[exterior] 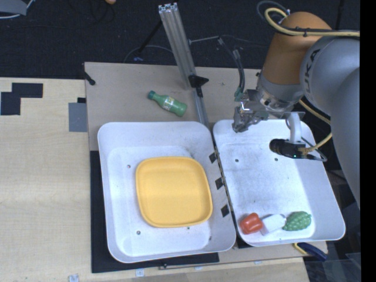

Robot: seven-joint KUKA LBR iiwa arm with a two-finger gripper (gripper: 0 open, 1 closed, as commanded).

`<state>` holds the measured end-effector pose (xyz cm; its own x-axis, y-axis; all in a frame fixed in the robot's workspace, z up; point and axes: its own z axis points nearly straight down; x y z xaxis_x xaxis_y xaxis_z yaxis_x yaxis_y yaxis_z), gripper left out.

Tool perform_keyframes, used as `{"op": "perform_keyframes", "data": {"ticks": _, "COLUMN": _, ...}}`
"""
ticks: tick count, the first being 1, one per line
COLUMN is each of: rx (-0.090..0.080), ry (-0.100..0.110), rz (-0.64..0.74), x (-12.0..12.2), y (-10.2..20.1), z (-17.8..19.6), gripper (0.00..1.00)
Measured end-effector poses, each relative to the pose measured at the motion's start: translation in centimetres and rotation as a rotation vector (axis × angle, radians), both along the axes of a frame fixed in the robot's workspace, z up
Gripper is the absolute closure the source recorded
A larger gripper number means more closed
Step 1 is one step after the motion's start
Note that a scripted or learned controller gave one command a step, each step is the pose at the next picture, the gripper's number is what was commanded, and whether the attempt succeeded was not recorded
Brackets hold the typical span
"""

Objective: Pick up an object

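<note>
A yellow plate lies flat in the left bin. At the near edge of the right bin lie a red pepper-like toy, a small white piece and a green bumpy toy, side by side. My gripper hangs over the far left corner of the right bin, well away from those three toys. Nothing shows between its fingertips.
A green bottle lies on its side on the bench behind the left bin. A slanted metal rail rises behind the bins. A black part on a white bracket juts from the wrist over the right bin.
</note>
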<state>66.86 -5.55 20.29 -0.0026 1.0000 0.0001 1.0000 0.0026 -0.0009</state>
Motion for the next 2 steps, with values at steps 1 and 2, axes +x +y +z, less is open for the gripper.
{"op": "perform_keyframes", "data": {"ticks": 1, "rx": 0.001, "ry": 0.000, "rz": 0.000, "x": -1.0, "y": 5.2, "z": -0.2, "gripper": 1.00}}
{"op": "perform_keyframes", "data": {"ticks": 2, "rx": 0.001, "ry": -0.001, "rz": 0.001, "x": -1.1, "y": 10.7, "z": -0.1, "gripper": 1.00}}
